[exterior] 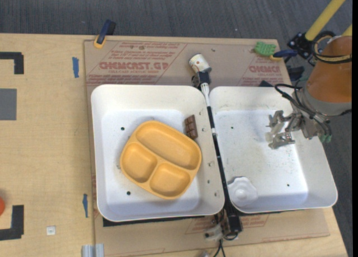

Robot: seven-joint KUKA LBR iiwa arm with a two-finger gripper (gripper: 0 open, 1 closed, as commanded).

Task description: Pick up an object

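Note:
A yellow three-compartment plate lies in the left bin. A small brown block rests by that bin's right wall, just above the plate. A clear plastic lid or cup sits at the near left corner of the right bin. My gripper hangs over the upper right part of the right bin, pointing left, with nothing seen between its metal fingers. It is well apart from the clear piece.
A white and black tool lies on the board behind the gap between the bins. A green clip and a blue-yellow clamp sit at the board's back edge. Cables trail by the arm at right.

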